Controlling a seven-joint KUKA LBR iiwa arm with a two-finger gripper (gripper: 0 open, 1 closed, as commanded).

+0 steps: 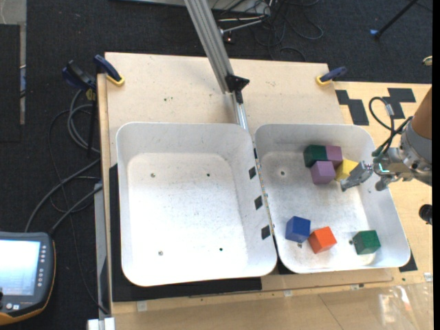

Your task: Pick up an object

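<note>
— Spotting bench (206, 295) front edge closest, running under both bins?

— Yes. Noting view-left bin (130, 184) beside right bin (385, 205), sharing a middle rim.

— And reaching in from the view's right?

— Arm (416, 139), hanging over right bin's far-right rim. Gripper (350, 180) pointing toward the view's left, sitting just beside yellow block (348, 166), maybe touching. Not managing to tell whether claw is apart or together.

— Holding anything?

— Not seeing anything clamped.

— Counting blocks?

— Finding all inside right bin. Clustering far side: dark green (315, 155), purple (334, 152), second purple (322, 173), yellow. Lying near front rim: blue (298, 228) touching orange (322, 239), green (366, 242) apart.
</note>
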